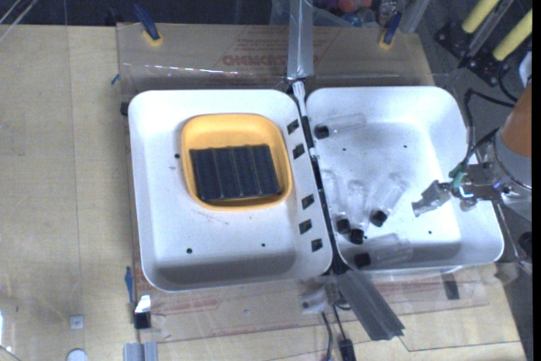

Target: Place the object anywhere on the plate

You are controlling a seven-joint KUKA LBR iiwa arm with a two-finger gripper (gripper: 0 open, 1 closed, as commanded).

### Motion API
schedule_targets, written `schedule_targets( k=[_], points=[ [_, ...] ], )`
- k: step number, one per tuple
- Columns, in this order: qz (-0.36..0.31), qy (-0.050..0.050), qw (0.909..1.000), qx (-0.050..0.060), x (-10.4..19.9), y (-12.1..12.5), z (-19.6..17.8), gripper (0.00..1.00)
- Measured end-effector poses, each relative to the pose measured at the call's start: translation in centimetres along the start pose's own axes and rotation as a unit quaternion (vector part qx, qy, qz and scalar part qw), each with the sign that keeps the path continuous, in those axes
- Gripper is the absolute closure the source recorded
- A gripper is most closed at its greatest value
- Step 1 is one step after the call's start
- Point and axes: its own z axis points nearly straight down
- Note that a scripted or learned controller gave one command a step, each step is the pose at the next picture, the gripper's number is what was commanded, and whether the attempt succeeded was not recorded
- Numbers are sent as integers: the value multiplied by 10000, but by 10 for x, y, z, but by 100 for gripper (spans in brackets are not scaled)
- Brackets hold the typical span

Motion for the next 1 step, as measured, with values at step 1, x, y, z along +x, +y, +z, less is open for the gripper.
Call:
schedule_targets(
  k=[1],
  points=[
    [350,2,9994,4,-76,35,9,0]
  ],
)
